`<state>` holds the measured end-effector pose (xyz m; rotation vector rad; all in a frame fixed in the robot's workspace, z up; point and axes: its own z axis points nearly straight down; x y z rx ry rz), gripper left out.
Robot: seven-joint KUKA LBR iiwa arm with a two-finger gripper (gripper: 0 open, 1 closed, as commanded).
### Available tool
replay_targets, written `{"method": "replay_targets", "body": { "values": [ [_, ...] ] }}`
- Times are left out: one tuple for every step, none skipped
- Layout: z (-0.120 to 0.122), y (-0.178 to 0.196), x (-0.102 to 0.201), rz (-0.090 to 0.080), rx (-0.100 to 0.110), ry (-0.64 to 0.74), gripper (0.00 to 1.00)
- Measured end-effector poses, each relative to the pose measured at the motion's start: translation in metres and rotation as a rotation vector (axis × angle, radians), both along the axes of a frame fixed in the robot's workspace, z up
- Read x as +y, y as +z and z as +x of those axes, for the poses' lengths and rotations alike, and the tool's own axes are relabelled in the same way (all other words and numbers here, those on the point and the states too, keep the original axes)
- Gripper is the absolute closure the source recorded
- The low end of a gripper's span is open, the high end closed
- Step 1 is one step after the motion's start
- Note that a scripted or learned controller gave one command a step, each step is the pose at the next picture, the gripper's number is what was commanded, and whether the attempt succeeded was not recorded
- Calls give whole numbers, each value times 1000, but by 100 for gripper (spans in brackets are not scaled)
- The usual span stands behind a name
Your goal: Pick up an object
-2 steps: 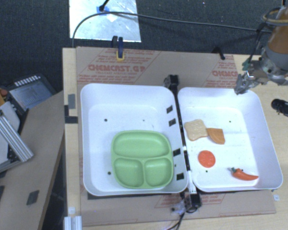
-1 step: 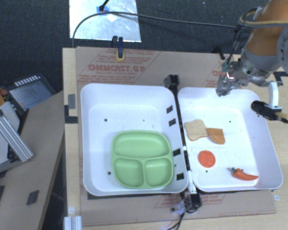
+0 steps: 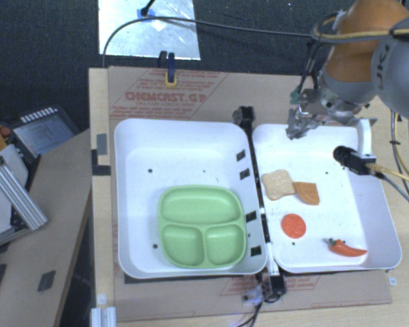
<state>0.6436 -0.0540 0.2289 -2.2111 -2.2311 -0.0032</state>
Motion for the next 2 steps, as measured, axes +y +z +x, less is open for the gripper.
{"method": "replay_targets", "body": {
  "values": [
    [3,-10,55,0,0,0,100],
    [10,0,111,0,-3,1,100]
  ]
}}
